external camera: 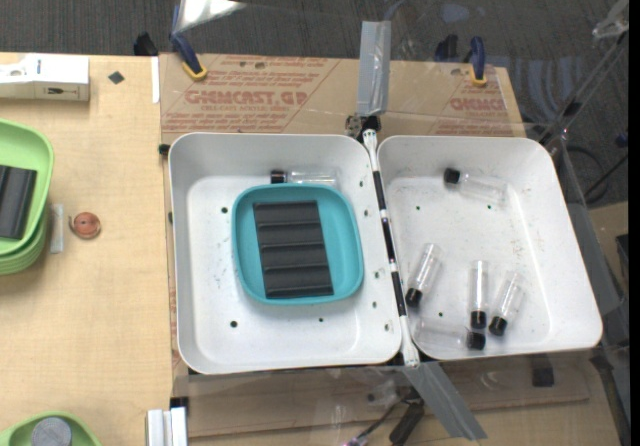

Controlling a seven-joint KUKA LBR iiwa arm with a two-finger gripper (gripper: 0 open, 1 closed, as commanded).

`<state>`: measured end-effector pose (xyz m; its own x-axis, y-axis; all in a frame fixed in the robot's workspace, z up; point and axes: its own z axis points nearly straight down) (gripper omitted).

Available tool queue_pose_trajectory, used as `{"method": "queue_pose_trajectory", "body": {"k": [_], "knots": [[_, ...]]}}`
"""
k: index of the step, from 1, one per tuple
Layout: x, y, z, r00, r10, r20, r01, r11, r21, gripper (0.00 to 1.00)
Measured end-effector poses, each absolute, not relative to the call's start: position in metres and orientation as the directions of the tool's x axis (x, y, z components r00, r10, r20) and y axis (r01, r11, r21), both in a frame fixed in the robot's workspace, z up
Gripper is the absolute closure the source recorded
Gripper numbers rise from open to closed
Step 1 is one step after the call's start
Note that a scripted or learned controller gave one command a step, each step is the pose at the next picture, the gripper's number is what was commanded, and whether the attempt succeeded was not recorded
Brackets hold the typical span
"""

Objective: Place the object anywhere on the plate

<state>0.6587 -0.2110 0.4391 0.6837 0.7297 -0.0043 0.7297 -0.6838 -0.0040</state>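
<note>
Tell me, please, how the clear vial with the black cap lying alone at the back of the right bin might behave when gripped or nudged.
The vial lies on its side and looks round, so a nudge would probably roll it. Its clear smooth wall may slip and could be fragile. It seems light.

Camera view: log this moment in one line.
plate: left bin | tubes: four right bin, one behind plate | on plate: none

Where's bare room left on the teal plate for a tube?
Bare strips run along the teal plate rim on all sides of the black ridged insert. The clear tube lies off it, by the left bin back wall.
</note>
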Motion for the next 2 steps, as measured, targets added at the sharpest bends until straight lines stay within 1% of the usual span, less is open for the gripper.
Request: {"method": "queue_pose_trajectory", "body": {"k": [1,2], "knots": [[0.6515,-0.2156,0.4384,0.756,0.655,-0.005,0.655,-0.756,-0.005,0.00],[0.6544,-0.2148,0.4397,0.757,0.653,-0.004,0.653,-0.757,-0.002,0.00]]}}
